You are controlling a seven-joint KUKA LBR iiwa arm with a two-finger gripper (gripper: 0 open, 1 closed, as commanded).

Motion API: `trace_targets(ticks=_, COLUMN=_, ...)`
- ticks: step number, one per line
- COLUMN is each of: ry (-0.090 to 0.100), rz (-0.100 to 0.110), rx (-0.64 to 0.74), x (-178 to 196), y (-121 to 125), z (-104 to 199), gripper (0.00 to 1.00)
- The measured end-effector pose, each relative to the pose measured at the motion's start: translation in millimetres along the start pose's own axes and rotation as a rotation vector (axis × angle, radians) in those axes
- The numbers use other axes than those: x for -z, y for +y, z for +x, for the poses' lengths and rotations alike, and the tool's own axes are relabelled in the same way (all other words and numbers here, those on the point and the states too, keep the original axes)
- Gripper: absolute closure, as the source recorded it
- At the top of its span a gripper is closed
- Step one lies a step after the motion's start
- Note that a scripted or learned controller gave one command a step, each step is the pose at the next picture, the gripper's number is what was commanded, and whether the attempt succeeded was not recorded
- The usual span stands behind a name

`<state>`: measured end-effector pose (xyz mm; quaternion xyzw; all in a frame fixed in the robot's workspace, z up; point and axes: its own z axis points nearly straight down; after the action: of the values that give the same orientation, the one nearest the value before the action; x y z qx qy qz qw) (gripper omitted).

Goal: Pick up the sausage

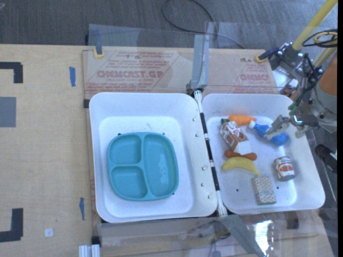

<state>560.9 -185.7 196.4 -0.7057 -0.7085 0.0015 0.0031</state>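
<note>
While the gripper (280,126) hangs near the bin's right edge, fingers apart, the sausage (239,155) looks light, smooth and round; grip across its middle.

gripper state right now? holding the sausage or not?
Gripper: over the right bin, by the blue toy; open or closed cannot be told. Not holding the sausage, which lies in the bin above the banana.

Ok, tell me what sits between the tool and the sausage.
Camera view: a blue toy lies beside the tool, then bare bin floor up to the sausage.
</note>
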Motion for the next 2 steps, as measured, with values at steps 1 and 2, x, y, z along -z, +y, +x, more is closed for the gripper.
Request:
trace_targets(ticks=1, ry=-0.003, rz=-0.004, rx=0.058, x=-58.1, y=48.5, z=21.8, gripper=0.00)
trace_targets(ticks=2, ry=-0.006, rz=-0.008, rx=0.474, x=-59.4, y=93.3, z=42.2, gripper=0.00)
